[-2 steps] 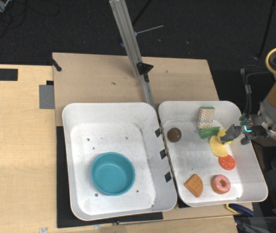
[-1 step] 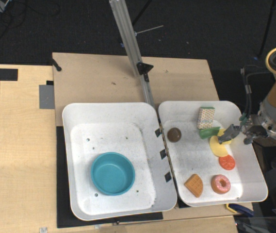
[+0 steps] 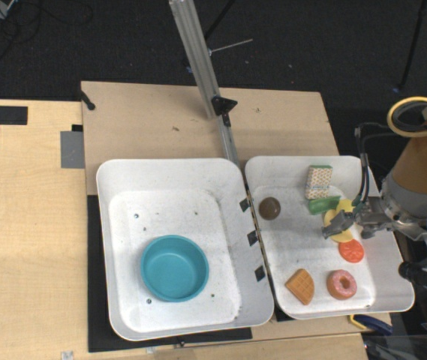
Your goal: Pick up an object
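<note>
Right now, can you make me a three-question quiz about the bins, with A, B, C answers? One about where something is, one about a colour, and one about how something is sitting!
1. Where is the bowl?
A. In the left bin
B. In the right bin
C. On the wooden bench outside the bins

2. What colour is the bowl?
A. Red
B. Teal blue
C. Black

3. How is the bowl sitting?
A. Upside down
B. Tipped on its side
C. Upright, open side up

Answers:
1. A, because the bowl rests on the floor of the left bin, while the brown ball, the pink donut and the waffle piece lie in the right bin.
2. B, its whole surface shows teal blue.
3. C, you can look down into its round hollow.
</note>
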`<state>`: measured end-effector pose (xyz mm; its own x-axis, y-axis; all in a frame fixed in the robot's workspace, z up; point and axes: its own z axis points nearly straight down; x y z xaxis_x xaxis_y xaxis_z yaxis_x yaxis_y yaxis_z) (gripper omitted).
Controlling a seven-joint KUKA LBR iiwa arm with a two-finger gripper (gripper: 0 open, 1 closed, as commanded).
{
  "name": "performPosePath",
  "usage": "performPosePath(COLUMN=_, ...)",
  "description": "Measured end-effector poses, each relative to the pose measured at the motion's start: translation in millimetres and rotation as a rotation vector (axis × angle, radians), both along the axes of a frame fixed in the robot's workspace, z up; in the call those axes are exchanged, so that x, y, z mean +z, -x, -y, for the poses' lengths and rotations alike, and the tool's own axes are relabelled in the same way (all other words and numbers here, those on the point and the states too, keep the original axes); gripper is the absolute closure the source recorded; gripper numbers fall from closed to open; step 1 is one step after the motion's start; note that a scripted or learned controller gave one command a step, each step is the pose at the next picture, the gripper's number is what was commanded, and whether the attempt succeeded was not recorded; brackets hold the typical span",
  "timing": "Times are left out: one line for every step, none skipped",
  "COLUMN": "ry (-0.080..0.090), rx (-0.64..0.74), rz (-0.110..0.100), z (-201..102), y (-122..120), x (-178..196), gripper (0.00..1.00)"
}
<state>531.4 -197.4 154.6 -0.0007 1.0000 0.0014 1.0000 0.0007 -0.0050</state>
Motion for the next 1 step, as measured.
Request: performPosePath(ry=0.000, rx=0.000, rz=0.000, z=-8.5, y=7.6, x=-52.4, gripper=0.00)
